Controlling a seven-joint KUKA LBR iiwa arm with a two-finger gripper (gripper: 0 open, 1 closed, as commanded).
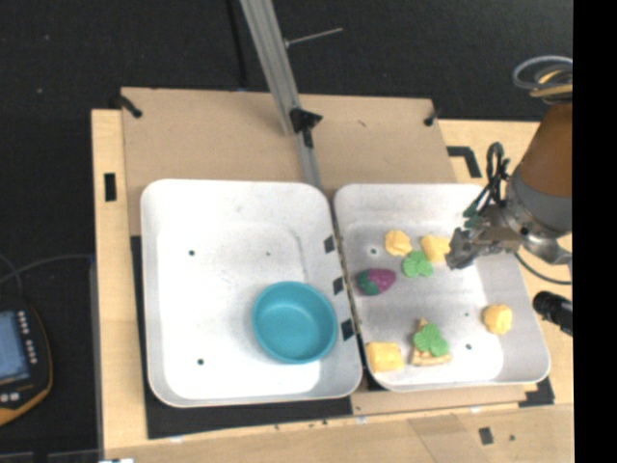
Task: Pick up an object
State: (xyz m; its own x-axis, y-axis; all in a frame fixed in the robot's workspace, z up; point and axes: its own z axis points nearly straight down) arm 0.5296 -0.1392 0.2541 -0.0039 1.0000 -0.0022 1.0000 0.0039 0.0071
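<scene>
Tool (463,255): low over the right bin (501,365), upper part, just beside a yellow piece (434,248); whether it grips anything cannot be told. Arm (549,167): enters from the right. Near the tool: green piece (417,266), second yellow piece (397,242), purple-and-green item (376,281). Further off in the same bin: yellow lump (497,318), green-topped piece (430,342), yellow block (385,356). Left bin (193,220): blue bowl (294,321), lower right. Counter (111,287): carries both bins.

Grey arm (540,201), orange band, black cable, dark hand (466,252).
</scene>
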